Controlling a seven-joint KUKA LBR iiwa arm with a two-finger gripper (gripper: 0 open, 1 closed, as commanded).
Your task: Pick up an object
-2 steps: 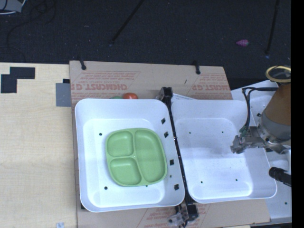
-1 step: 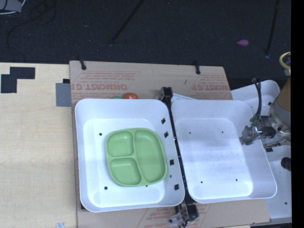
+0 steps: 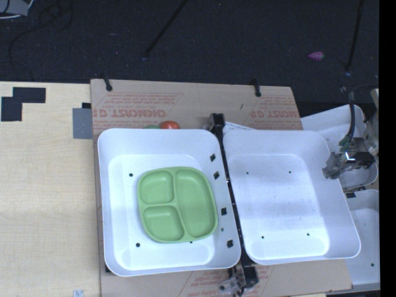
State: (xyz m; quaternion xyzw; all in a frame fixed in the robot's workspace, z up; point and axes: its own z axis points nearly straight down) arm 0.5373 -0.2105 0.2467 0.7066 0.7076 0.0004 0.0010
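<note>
A light green plate (image 3: pixel 178 204) with three compartments lies flat in the left white bin (image 3: pixel 117 190), a little right of its middle. The gripper (image 3: pixel 337 164) sits at the far right, just outside the right rim of the right white bin (image 3: pixel 284 197), well away from the plate. Its small dark parts are too small and cluttered to read. Nothing shows between them.
A small red-orange object (image 3: pixel 169 125) and a bit of green (image 3: pixel 151 127) peek from behind the left bin's back rim, on the cardboard sheet (image 3: pixel 185 104). A black clip strip (image 3: pixel 226 190) joins the two bins. White equipment (image 3: pixel 362 166) stands right of the bins.
</note>
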